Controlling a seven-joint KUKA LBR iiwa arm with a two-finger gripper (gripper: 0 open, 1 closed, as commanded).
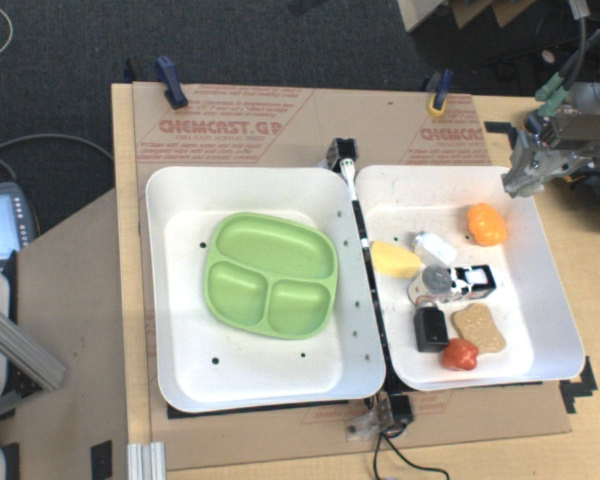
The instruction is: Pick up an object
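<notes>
While the gripper (pixel 520 176) hangs at the right bin's (pixel 555 318) far corner, I cannot tell its state. An orange (pixel 486 224) lies nearby — apart from it.

arm enters from right edge — tool (pixel 520 180) hangs low at upper right, tilted down-left.

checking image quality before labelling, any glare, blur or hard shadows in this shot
Camera view: lighting is even, with only soft shadows; the white bins look bright but keep their detail; the green tray is sharp; the gripper at the right edge is slightly soft.
</notes>
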